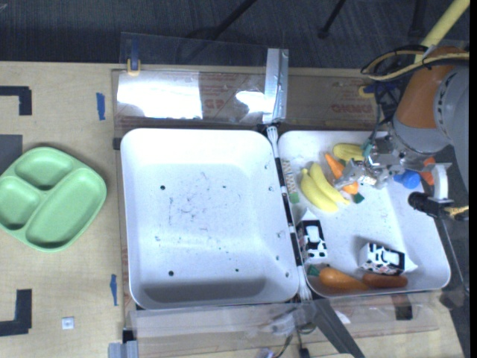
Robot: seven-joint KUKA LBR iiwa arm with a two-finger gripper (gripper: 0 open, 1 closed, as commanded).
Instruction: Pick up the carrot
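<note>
Two shallow white bins side by side on the bench. Left bin (197,215) shows bare, scuffed floor with a few dark specks. Right bin (417,233) carries the clutter.

Carrot (339,278) lies on its side along the near wall of the right bin, at the near-left corner, tip pointing right. Just beside it to the right, a reddish sausage-like piece (385,280). A black-and-white cow-patterned toy (383,258) sits just above that; a second black-and-white item (313,242) rests against the divider between the bins.

Bananas (322,188) lie toward the far side of the right bin, with small orange and green bits near them.

Gripper (363,171) hangs low over the far part of the right bin, beside the bananas, well apart from the carrot. Jaw state: cannot tell, fingers lost in clutter.

Green divided plate (51,198) sits on the bench left of the bins.
</note>
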